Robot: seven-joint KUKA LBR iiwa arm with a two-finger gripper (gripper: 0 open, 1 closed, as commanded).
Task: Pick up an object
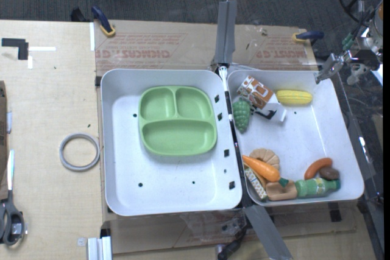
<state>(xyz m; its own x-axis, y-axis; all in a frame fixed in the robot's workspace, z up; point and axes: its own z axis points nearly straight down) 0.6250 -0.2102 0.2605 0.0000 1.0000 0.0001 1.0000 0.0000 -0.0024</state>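
At the far left of the worktop point(49, 100) a pair of scissors point(11, 216) lies at the edge, and a ring of tape point(80, 151) sits nearby, well apart from the bins. The left bin point(122, 192) holds a green divided plate point(178, 120), lying flat in its upper half. A dark metal bar point(226, 33) runs down to the seam between the bins. In the right bin point(341, 149), a green cone-shaped toy point(242, 115) lies against the left wall, just beside a small orange and white box point(255, 91) and a white block point(273, 112). A yellow corn cob point(294, 97) lies near the upper wall. Along the lower wall sit a carrot point(261, 168) over a tan biscuit-like piece point(268, 157), a green bottle point(317, 186) on its side, a red sausage point(318, 167) and a small dark lump point(329, 173) touching it. At the upper right, past the bin's corner, part of the arm's end point(353, 58) hangs among cables, above the bench edge and apart from every object; whether the pincer is spread or closed cannot be told, and nothing is seen in it.
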